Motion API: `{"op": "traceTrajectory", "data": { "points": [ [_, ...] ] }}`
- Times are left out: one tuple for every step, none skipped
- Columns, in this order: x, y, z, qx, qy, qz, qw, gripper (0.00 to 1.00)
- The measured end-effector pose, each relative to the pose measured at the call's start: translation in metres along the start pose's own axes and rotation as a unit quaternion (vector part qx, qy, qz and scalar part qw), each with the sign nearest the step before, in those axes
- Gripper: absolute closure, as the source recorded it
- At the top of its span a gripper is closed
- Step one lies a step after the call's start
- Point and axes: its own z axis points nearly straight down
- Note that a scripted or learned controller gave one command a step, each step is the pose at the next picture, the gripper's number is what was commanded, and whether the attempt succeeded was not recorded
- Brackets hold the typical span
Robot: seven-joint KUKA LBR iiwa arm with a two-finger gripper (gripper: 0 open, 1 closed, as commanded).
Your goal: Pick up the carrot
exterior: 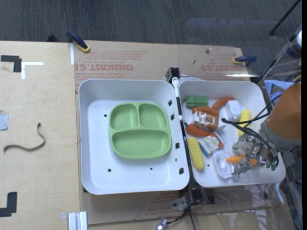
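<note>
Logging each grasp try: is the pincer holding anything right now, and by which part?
Cannot be told. The pincer sits low over the carrot in the right bin, but cables and glare hide whether the carrot is gripped.

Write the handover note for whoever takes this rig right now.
Gripper: low in the right bin, near corner; whether open or shut cannot be told.
Carrot: what looks like it lies on the bin floor right at the gripper, beside a clear plastic piece. No grasp can be confirmed.
Also in that bin: corn cob, green beans.
Left bin: green divided plate.
Done: arm brought down to the carrot.
Left: confirm the grip and lift.
</note>
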Motion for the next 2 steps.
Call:
{"op": "traceTrajectory", "data": {
  "points": [
    [-0.0042,-0.0120,-0.0007,0.000,-0.001,0.101,0.9949,0.00],
    [-0.0053,-0.0115,-0.0098,0.000,-0.002,0.100,0.9950,1.00]
  ]
}}
